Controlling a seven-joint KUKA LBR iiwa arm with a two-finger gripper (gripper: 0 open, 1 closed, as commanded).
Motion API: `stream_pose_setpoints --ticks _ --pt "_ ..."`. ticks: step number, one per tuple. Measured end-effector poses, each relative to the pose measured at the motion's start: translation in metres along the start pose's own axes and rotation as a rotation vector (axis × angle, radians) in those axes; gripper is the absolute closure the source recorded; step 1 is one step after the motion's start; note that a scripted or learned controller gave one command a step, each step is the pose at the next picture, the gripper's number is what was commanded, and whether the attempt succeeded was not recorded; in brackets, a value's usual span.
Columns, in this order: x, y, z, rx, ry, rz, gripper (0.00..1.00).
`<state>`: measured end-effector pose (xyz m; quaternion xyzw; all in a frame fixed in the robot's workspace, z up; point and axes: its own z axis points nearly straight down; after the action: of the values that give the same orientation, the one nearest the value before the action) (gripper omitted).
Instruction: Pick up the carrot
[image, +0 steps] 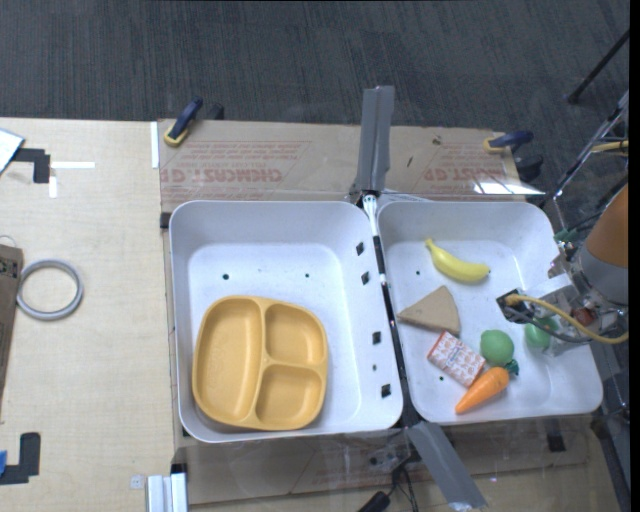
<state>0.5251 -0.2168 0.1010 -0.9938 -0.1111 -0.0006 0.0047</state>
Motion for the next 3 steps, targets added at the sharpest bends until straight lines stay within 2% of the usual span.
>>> stream_pose_setpoints --ticks 1,2,3 --pt "0.004 -0.040 0.007 -0.008 0.001 0.023 1.00" --pt "-0.022 -0.113 0.008 -0.006 0.000 0.019 1.00" --pt "0.004 -0.092 -0.118 -0.009 -0.006 0.020 1.00"
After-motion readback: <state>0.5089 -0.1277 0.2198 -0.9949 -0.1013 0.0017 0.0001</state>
